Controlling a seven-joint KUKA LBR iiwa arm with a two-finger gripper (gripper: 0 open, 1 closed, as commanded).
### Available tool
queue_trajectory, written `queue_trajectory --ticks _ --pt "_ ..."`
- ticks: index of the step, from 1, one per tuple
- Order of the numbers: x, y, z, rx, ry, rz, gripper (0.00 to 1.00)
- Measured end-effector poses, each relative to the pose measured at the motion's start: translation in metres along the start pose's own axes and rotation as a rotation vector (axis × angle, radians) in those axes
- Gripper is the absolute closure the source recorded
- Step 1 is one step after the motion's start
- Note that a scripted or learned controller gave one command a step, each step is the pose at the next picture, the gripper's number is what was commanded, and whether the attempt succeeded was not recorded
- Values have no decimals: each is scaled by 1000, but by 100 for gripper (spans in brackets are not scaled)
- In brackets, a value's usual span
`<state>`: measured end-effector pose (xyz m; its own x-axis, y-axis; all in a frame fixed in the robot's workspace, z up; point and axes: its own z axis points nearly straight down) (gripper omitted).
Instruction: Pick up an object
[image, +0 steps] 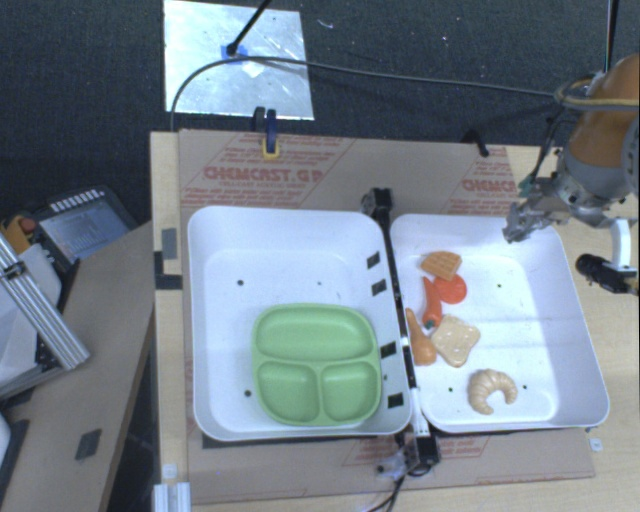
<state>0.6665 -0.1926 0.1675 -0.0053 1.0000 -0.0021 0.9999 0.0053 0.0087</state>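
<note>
Two shallow white bins side by side on a cardboard-covered bench (300, 165): left bin (225, 250) and right bin (560, 300), meeting along a central seam with black clips. In the left bin, toward its near side, a pale green plastic divided tray (317, 362) with three compartments, lying flat. In the right bin, a cluster of toy foods along its left half: a small tan waffle-like square (441, 265) farthest back; just near of it an orange-red piece with a rounded head (444, 294); an orange carrot-shaped wedge (420, 341) against the bin's left wall; a beige bread-slice shape (455, 341) touching that wedge on its right; and, nearest, a tan croissant (492, 389) lying apart from the rest. At the far right corner of the right bin, the grey arm with orange band (606, 125) reaching in from the right, with the two-finger gripper (522, 225) poised over the bin's far rim, well apart from every toy food. Nothing seen in the claw; cannot tell how far open, being too small and dark against the rim. Beyond the bench, a silvery sheet (240, 55) on the dark floor.
</note>
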Motion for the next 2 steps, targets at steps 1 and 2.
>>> queue_trajectory --ticks 1,2 --pt "-1 2 -45 1 0 0 100" --pt "5 2 -109 0 0 -1 100"
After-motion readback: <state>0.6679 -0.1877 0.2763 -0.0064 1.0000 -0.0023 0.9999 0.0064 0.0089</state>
